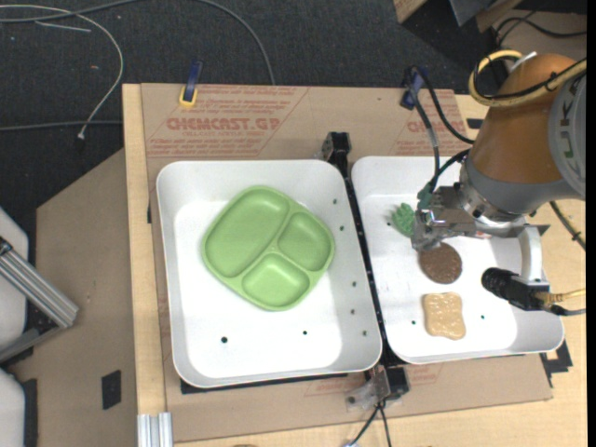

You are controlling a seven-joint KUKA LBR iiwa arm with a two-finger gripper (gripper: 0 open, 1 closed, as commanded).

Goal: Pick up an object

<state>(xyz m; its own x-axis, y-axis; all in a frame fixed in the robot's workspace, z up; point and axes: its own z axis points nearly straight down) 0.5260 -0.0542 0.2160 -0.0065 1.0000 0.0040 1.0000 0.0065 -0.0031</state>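
Nearest the camera lay one tan waffle piece point(445, 316) in the right bin point(396, 329), its long axis running near-to-far. Beyond it sat one brown round cookie point(440, 264) and one green item point(403, 218). One gripper point(430, 232) hovered between them; its opening was hidden. One green divided plate point(268, 247) filled the left bin point(186, 343).

Blue clamps point(191, 81) on cardboard-covered bench point(149, 250); cables point(93, 26) behind.

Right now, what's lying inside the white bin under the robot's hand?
The right white bin holds a brown round disc, a tan waffle-like piece and a small green item. The hand covers whatever lies beneath it.
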